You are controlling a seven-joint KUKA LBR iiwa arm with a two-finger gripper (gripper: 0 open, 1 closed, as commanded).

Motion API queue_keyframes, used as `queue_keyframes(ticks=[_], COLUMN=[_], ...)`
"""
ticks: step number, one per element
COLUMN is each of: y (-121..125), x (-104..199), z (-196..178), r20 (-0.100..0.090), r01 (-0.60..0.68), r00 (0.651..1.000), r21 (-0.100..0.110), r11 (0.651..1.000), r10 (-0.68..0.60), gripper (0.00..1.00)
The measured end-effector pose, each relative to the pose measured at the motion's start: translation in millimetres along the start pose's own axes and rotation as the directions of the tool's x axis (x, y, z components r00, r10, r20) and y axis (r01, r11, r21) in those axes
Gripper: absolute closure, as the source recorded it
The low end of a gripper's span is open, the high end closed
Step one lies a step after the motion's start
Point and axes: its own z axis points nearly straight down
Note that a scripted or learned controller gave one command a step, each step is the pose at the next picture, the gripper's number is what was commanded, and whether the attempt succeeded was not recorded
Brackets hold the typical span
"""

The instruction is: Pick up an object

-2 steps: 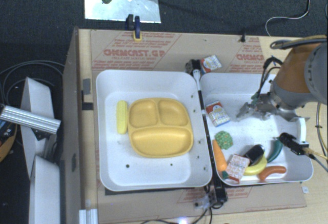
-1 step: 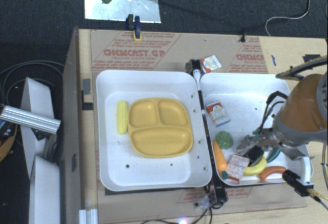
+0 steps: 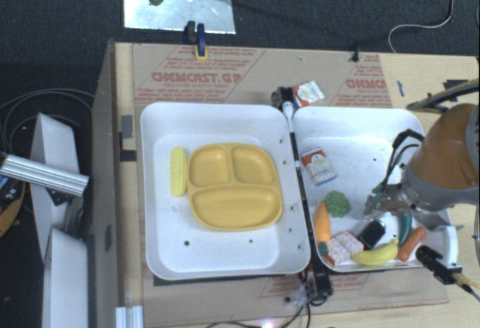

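Note:
The right bin (image 3: 360, 127) holds several toy foods. A small red and white carton (image 3: 318, 166) lies near its left wall. A green broccoli (image 3: 337, 203) sits beside an orange carrot (image 3: 322, 224). Along the front wall lie a red and white packet (image 3: 344, 246), a yellow banana (image 3: 379, 252), a black block (image 3: 372, 233), a dark green piece (image 3: 405, 227) and an orange-red sausage (image 3: 412, 243). My gripper (image 3: 385, 203) hangs over the bin's right part, just above the black block and right of the broccoli.
The left bin (image 3: 161, 184) carries a yellow divided plate (image 3: 232, 185) and a yellow corn cob (image 3: 178, 171). Another small carton (image 3: 307, 93) lies on the bench behind the bins. The arm's orange band (image 3: 446, 157) covers the right bin's right wall.

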Motion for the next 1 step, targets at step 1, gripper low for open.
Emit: queue_keyframes(ticks=[1], y=[-0.2], x=[0.1], z=[0.2], r20=[0.0], r01=[0.0], r00=[1.0], r21=[0.001], r11=[1.0], r10=[0.0], gripper=[0.0])
